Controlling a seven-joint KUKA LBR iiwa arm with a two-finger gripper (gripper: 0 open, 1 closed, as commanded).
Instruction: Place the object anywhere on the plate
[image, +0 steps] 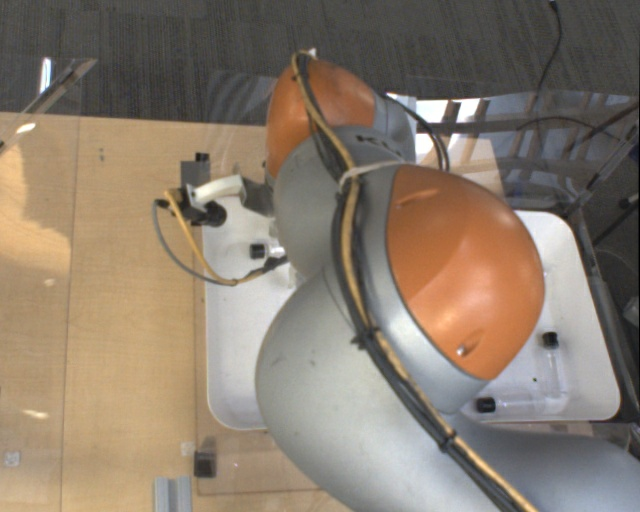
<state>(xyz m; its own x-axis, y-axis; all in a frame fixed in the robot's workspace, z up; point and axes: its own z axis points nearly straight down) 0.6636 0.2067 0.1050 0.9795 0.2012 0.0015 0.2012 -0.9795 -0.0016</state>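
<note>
Mostly the grey-and-orange arm (400, 330) covers the left bin (230, 340) and right bin (590, 300), so the object's place cannot be made out. Nor can the gripper's (250, 200) grasp, at the left bin's far edge. Pale wooden bench (100, 300) below, dark carpet (150, 50) beyond.

We've got a pale wood bench (100, 300), bare across the whole left side, with sun patches on it at far left. Two white bins sit on it side by side: left bin (232, 350) and right bin (590, 330). Their shared edge is hidden, so we can't tell if they touch. On bare wood just off the left bin's near-left corner is a small black block (204, 464). Near it, at the bottom edge, is a grey metal piece (172, 492).
</note>
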